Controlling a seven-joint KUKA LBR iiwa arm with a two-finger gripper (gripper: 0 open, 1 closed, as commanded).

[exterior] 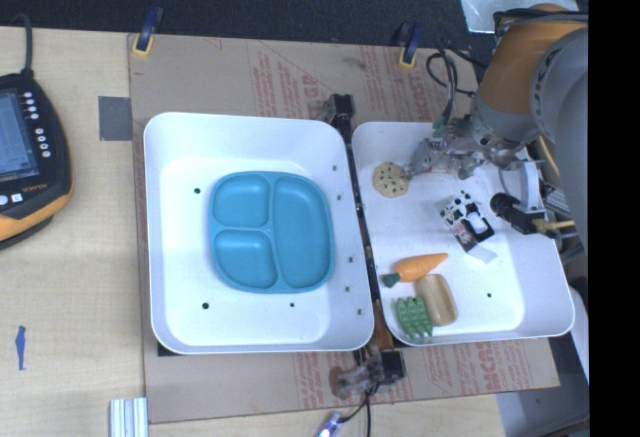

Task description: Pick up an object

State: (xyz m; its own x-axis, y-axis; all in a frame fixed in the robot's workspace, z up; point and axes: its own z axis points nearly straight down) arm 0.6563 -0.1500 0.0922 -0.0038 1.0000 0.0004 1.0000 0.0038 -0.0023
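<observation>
The right bin (520,320) holds several small items. A round tan cookie (390,178) lies near its back left corner. An orange carrot (420,266), a tan bread-like piece (438,299) and a green ridged piece (411,317) lie near the front. A small black-and-white object (466,220) rests in the middle. My gripper (440,165) hangs over the back of this bin, just right of the cookie. Its fingers look open, with nothing between them.
The left bin (170,225) holds a blue divided plate (270,230). A black and orange teach pendant (25,155) lies at the far left of the bench. Clamps (405,43) pin the cardboard under the bins. Cables hang beside the arm's wrist (520,125).
</observation>
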